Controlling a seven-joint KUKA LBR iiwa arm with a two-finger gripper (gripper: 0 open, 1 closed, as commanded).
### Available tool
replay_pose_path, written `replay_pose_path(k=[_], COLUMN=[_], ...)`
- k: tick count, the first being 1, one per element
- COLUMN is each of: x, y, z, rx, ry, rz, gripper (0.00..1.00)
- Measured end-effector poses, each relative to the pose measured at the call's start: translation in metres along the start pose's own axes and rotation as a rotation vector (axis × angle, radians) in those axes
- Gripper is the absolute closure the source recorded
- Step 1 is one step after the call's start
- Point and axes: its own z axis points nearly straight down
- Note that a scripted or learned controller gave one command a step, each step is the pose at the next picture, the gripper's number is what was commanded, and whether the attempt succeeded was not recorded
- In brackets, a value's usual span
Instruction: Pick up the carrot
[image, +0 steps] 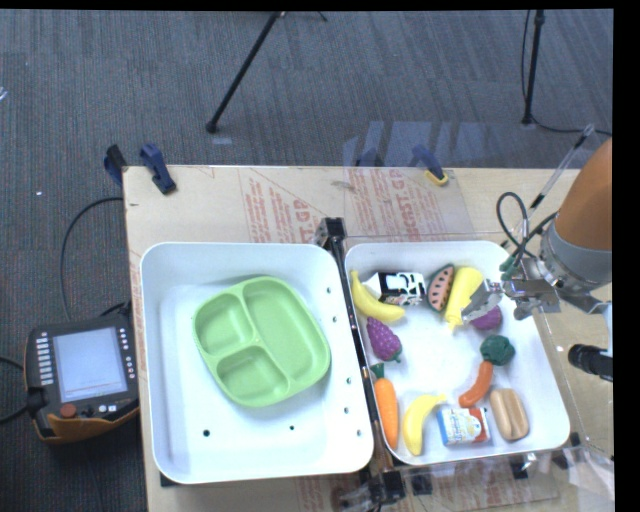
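The carrot (386, 407), orange with a green top, lies along the left wall of the right bin (555, 365), near its front. My gripper (493, 297) hangs over the upper right part of that bin, well away from the carrot. It sits low beside a yellow fruit (461, 292) and a purple piece (488, 320). I see nothing clearly held in it. The grey arm with its orange band (588, 205) reaches in from the right.
The right bin also holds a banana (373, 300), a black-and-white carton (402, 287), a watermelon slice (441, 287), purple grapes (385, 340), broccoli (496, 349), a red sausage (478, 383), a second banana (420, 420), a juice box (462, 428) and a bun (510, 413). A green divided plate (262, 340) lies in the left bin (160, 400).
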Motion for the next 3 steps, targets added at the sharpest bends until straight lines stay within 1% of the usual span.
replay_pose_path(k=[1,2,3], x=[0.05,0.093,0.093], y=[-0.063,-0.085,-0.086], z=[0.05,0.1,0.091], rx=[0.006,-0.002,0.001], ry=[0.002,-0.008,-0.003], rz=[0.1,0.058,0.069], gripper=[0.0,0.0,1.0])
